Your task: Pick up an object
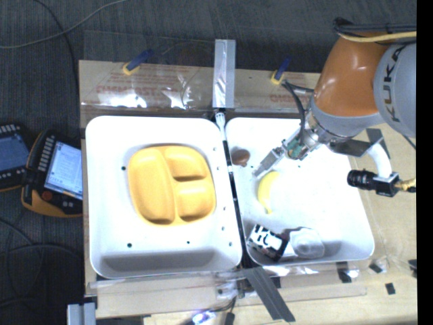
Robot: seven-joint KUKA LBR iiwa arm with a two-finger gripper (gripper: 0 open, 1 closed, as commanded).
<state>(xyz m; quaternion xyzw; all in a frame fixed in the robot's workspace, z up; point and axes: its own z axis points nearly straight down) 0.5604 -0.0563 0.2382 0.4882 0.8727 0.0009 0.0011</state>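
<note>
The arm (365, 80) reaches in from the right over the right bin (338, 202), its orange band sitting above the bin's far right corner. The pincer (269, 162) points down and left toward the middle of that bin, ending just above a yellow banana (266, 190). Whether the pincer is wide or narrow cannot be told from this angle, and nothing shows between its tips.

The banana lies in the left half of the right bin, curved, with its upper end just beside the pincer tip. A small brown round object (239, 156) rests near the bin's left wall, further back than the banana. At the near edge of the same bin lie a black and white object (265, 240) and, just beside it to the right, a clear plastic cup (308, 244) on its side.

The left bin (108, 181) holds a yellow divided tray (172, 183), lying flat in the middle, with three compartments.

The two bins stand side by side on the counter (95, 80). A tablet-like controller (54, 175) lies on the floor to the left of the counter.
</note>
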